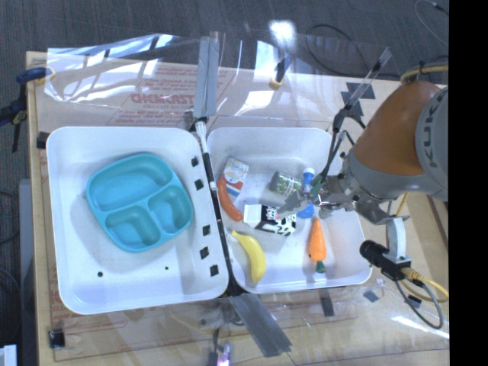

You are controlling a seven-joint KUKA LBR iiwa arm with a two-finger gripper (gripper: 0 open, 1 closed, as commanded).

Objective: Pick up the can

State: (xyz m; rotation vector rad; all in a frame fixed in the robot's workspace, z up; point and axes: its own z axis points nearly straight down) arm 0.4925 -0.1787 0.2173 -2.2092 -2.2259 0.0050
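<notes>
The can, a small silver and green one, lies on its side in the upper middle of the right bin. My gripper hangs low over that bin, just to the right of and below the can, close to it. Nothing shows as lifted with it. A blue-capped bottle lies right beside the can, and part of it sits under the gripper.
The right bin also holds an orange carrot, a banana, a red sausage, a small carton and a black-and-white box. A blue divided plate lies in the left bin.
</notes>
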